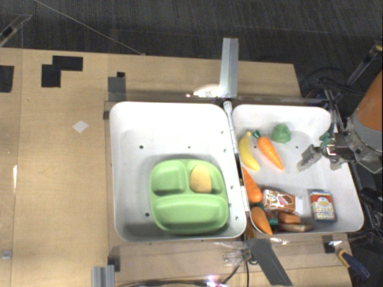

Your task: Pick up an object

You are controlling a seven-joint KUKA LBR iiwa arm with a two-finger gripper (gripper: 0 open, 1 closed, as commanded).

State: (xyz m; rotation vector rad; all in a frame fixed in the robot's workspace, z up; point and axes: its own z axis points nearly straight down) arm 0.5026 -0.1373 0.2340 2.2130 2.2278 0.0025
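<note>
While the grey two-finger gripper (pixel 317 156) hangs over the right shallow white bin (pixel 311 113), its fingers stand apart around nothing; the orange plastic carrot (pixel 270 151) lies well to its left, touching the yellow toy banana (pixel 247 152). A green sectioned tray (pixel 179 211) holding a yellow egg-shaped fruit (pixel 201 178) sits in the left white bin (pixel 167 115).

The arm (pixel 370 109) reaches in from the right edge of the view, its orange band showing above the grey wrist. The wrist points leftward and slightly down in the view. The gripper (pixel 311 158) sits at its end, grey and metallic, with its fingers (pixel 306 159) slightly spread and nothing between them.
</note>
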